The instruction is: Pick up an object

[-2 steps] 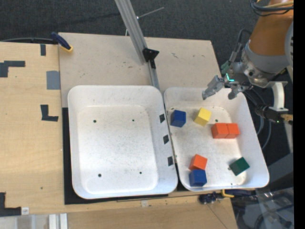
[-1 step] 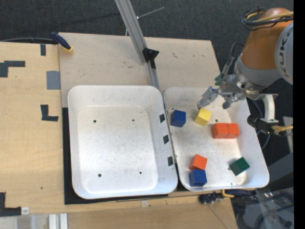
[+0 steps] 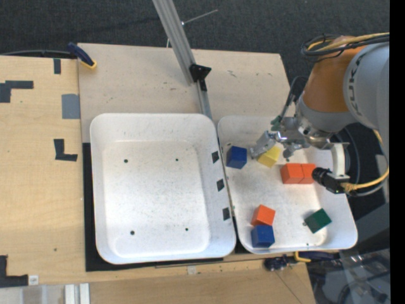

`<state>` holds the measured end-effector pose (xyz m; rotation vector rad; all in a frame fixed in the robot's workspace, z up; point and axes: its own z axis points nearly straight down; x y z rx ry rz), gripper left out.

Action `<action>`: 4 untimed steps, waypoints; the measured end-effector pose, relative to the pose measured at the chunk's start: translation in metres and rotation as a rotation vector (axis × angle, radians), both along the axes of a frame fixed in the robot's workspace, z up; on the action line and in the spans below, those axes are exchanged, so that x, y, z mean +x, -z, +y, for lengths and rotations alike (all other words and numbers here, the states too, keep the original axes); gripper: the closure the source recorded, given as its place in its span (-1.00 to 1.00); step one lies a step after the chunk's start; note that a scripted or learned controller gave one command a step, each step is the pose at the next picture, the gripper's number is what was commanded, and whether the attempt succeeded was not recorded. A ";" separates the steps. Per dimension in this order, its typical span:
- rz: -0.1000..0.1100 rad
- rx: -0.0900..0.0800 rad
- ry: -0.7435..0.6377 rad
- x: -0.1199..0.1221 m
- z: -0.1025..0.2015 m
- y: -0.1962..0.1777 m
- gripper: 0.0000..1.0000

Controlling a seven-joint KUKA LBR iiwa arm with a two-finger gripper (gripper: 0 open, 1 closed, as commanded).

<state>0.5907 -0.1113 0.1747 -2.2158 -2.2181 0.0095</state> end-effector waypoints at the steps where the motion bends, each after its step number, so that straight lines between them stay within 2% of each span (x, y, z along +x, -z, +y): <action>1: -0.002 0.000 0.000 0.001 0.010 0.051 -1.00; 2: -0.006 0.000 -0.001 0.002 0.010 0.038 1.00; 4: -0.013 -0.001 0.000 0.005 0.002 -0.075 1.00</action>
